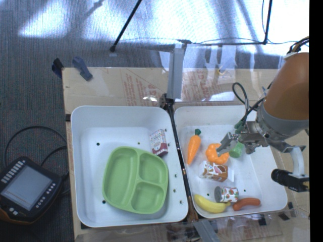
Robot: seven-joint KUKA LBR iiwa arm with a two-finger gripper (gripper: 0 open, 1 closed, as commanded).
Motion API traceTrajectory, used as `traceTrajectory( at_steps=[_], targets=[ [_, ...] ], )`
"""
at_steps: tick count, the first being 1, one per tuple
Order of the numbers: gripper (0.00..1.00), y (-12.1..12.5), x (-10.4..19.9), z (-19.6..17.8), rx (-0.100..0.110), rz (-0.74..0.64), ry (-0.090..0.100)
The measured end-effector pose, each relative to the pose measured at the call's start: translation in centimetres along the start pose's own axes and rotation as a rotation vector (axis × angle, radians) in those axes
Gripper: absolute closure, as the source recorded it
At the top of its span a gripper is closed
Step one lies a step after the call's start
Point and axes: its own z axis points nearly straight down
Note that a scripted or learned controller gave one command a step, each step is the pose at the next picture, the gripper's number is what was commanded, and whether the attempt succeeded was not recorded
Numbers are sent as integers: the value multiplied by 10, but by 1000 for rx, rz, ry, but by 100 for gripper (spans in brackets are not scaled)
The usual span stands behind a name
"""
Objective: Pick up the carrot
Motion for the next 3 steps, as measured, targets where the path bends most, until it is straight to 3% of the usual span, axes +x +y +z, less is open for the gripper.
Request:
traceTrajectory(
  at_steps=[1,2,3],
  targets=[
    [0,56,-26,79,-1,-50,0],
    [0,73,-42,59,-4,44,0],
    [0,101,-6,140,-5,-37,0]
  ],
)
